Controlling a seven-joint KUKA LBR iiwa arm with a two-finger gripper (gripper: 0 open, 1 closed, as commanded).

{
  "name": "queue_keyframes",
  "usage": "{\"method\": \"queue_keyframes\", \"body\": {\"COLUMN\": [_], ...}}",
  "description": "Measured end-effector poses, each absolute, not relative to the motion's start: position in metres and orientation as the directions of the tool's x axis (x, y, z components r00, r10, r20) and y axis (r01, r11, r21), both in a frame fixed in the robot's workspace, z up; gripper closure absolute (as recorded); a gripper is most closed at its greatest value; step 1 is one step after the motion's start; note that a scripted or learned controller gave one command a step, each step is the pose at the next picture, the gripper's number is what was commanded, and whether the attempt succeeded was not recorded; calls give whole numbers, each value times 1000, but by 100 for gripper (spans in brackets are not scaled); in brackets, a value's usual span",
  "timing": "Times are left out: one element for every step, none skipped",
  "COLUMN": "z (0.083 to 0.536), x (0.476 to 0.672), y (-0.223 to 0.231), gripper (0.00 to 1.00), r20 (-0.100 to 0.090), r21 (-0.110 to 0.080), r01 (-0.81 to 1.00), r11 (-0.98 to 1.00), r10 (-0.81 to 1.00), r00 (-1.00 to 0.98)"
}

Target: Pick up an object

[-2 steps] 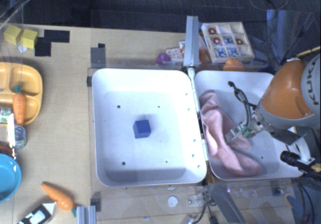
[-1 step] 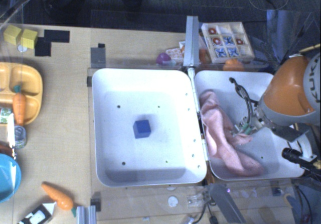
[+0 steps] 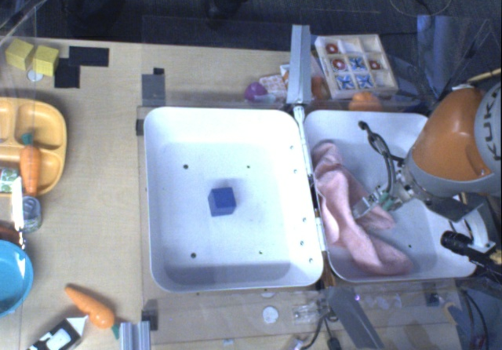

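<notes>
Reaching in from the right edge of the surface, the arm sets its tool (image 3: 372,205) low in the right bin (image 3: 408,130), fingers pinched on a fold of the pink cloth (image 3: 351,224) lying along that bin's left wall. Blue cube (image 3: 223,200): middle of the left bin (image 3: 165,144), untouched.

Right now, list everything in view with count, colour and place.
shallow plastic bins: two, white, side by side on the bench
small cube: one, blue, middle of the left bin
crumpled cloth: one, pink, left side of the right bin
toy carrots: two, orange, far left of the bench
divided tray: one, yellow, left edge
bowl: one, blue, lower left
square blocks: two, yellow, upper left
robot arm: one, grey with orange band, over the right bin, its jaws down at the cloth
</notes>
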State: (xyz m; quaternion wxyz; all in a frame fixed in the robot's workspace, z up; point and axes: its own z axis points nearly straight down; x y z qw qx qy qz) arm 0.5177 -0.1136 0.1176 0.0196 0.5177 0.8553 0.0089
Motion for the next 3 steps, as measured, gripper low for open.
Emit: {"method": "queue_keyframes", "body": {"z": [92,106,106], "x": [514,518,518], "y": [-106,-105,-105], "gripper": [0,100,0], "r20": [-12,-16,-16], "r21": [17,27,27], "r01": [909,908,908], "r11": [416,419,419], "r10": [909,908,908], "r00": [-416,-419,-418]}}
